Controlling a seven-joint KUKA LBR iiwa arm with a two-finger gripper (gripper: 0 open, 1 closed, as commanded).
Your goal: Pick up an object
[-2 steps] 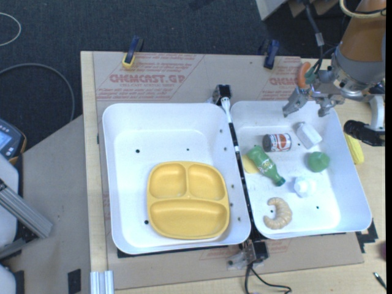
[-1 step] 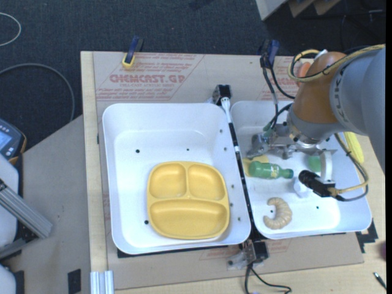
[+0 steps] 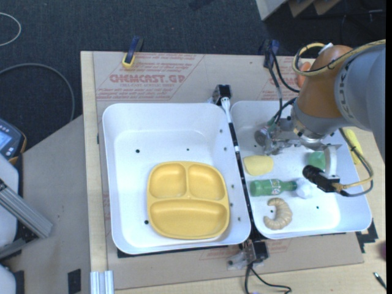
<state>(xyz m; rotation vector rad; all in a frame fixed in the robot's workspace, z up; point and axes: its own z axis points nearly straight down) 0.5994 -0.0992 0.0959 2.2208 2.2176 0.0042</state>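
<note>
The right bin (image 3: 327,216) holds a pale yellow block (image 3: 258,164), a green bottle (image 3: 272,187) lying on its side with a white cap (image 3: 304,190), and a tan croissant-shaped toy (image 3: 278,214). A green item (image 3: 317,159) is partly hidden beneath the arm. My gripper (image 3: 268,139) hangs low over the bin's far left part, just above and behind the yellow block. The wrist's bulk hides how it stands, and I see nothing held in it.
The left bin (image 3: 165,130) contains a yellow divided plate (image 3: 187,199). A black divider (image 3: 234,146) runs between the bins. Cables loop around the wrist (image 3: 343,185). Clamps sit at the bench's far edge (image 3: 130,52).
</note>
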